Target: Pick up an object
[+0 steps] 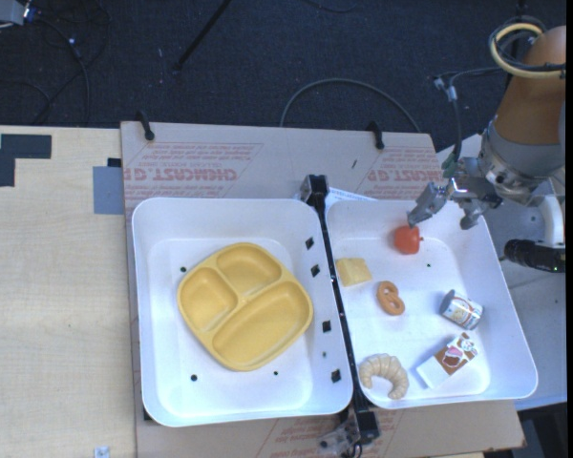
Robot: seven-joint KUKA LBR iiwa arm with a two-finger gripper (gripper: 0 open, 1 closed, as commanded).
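While the end effector (450, 201) hangs over the far edge of the right bin (516, 351), its two fingers stand spread apart with nothing between them. The nearest thing to take is the tomato (408, 239), lying in the bin's far part, just below and a little left of the left fingertip. Nearer the camera lie a cheese slice (353, 272), a pretzel (391, 298), a can (461, 309), a carton (453, 355) and a croissant (385, 374). The left bin (162, 256) holds a yellow plate (244, 305).

To do the pick well, I judge the arm should shift toward the tomato until the gap between the fingers is centred over it, then go straight down. The tomato is round and likely to roll, so the fingers should straddle its widest part and close low. It lies close to the bin's sloping wall, and that wall could catch a fingertip on the descent.
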